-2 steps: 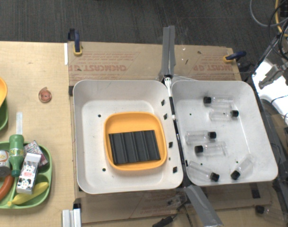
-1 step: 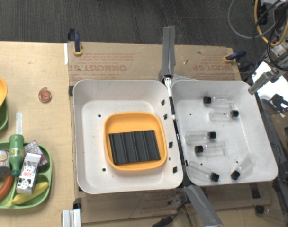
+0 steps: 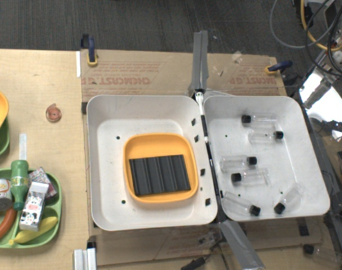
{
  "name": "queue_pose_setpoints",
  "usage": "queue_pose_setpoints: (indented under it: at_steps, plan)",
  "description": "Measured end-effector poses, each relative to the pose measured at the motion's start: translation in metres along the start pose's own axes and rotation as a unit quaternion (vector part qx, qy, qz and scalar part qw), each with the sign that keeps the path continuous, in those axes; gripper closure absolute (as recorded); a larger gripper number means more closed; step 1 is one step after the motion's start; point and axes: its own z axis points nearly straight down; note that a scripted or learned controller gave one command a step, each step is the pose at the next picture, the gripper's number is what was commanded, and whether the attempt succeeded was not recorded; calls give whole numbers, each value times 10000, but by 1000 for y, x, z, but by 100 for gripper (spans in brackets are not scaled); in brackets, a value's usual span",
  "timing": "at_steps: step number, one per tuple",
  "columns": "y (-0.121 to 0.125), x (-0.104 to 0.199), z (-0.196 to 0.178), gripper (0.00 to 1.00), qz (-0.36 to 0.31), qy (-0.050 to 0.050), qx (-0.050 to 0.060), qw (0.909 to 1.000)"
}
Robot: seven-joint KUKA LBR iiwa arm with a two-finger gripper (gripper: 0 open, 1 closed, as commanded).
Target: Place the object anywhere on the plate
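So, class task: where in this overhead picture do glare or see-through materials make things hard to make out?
In the camera view, a bright blown-out patch sits at the right bin's far right corner; the clear vials nearly vanish against its white floor, their black caps marking them; the yellow plate and dark ridged object in the left bin read sharply.

Two shallow white bins (image 3: 98,151) sit side by side on the bench. The left one holds one yellow square plate (image 3: 160,142) bearing one dark ribbed rectangular slab (image 3: 159,174). The right bin (image 3: 306,196) holds six clear plastic vials with black caps (image 3: 260,119).
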Motion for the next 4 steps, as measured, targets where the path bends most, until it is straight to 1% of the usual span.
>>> queue_pose_setpoints:
  at_steps: [1, 2, 3, 4]
  plan:
    - [3, 4, -10, 0, -1750, 4, -5, 9846]
    - [49, -29, 3, 0, -2798, -8, -2, 9601]
    - [76, -54, -16, 0, -3088, -11, 6, 9511]
    - [76, -54, 6, 0, -2973, -12, 4, 9548]
